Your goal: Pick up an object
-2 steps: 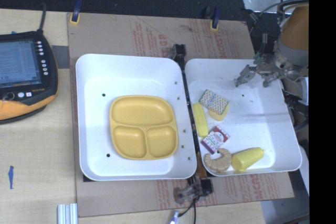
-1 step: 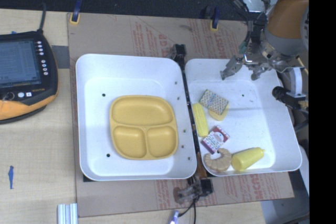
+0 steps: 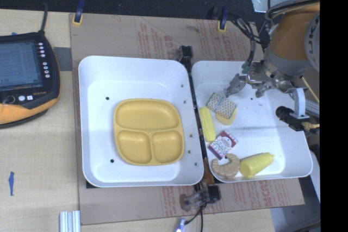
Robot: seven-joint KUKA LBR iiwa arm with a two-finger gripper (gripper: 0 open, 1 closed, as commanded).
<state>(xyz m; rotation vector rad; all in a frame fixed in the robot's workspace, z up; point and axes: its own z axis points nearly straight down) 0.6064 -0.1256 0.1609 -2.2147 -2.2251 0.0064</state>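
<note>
Holding a yellow tray (image 3: 148,131), left bin (image 3: 92,117).

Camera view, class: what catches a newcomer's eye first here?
The yellow three-compartment plastic tray lies in the middle of the left white bin. In the right white bin, small toy foods cluster near the dividing edge: a corn cob and a yellow bottle. The gripper hangs above that bin.

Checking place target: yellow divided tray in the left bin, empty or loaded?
Empty. The yellow tray shows three bare compartments; it lies flat in the left bin.
</note>
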